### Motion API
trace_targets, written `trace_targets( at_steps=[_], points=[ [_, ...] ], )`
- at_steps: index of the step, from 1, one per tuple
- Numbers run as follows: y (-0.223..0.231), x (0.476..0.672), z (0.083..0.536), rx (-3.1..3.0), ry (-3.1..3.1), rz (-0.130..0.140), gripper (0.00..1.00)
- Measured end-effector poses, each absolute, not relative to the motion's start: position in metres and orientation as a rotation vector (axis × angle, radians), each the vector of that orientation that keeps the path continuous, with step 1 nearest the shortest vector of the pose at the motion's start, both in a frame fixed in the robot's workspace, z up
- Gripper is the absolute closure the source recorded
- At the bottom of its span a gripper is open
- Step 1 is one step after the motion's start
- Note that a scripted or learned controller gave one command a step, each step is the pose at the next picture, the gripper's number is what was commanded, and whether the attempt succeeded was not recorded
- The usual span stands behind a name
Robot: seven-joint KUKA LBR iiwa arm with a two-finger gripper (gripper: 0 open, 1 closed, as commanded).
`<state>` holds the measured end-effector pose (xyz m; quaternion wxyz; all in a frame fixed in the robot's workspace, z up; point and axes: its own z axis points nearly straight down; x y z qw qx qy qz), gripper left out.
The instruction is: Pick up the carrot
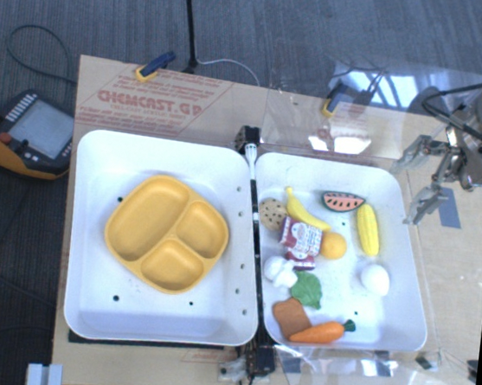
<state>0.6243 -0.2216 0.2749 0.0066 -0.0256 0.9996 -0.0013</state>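
Carrot (pixel 318 332) lies near front edge of right bin (pixel 408 251), long axis roughly left-right, touching brown bread slice (pixel 289 316); broccoli (pixel 306 288) just behind. Gripper (pixel 429 175) hangs beyond bin's right rim, fingers seen spread wide, nothing held. Approach best made from above, fingers set across carrot's narrow width (away from bread).

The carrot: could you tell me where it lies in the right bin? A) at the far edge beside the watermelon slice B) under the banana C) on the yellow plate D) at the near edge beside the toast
D: the carrot lies at the near edge, against the toast.
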Motion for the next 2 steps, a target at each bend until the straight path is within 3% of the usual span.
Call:
trace_targets(
  at_steps=[1,2],
  points=[
    [-0.223,0.577,0.305,-0.290,3.120,-0.004,0.00],
    [-0.220,0.580,0.315,-0.286,3.110,-0.001,1.00]
  ],
)
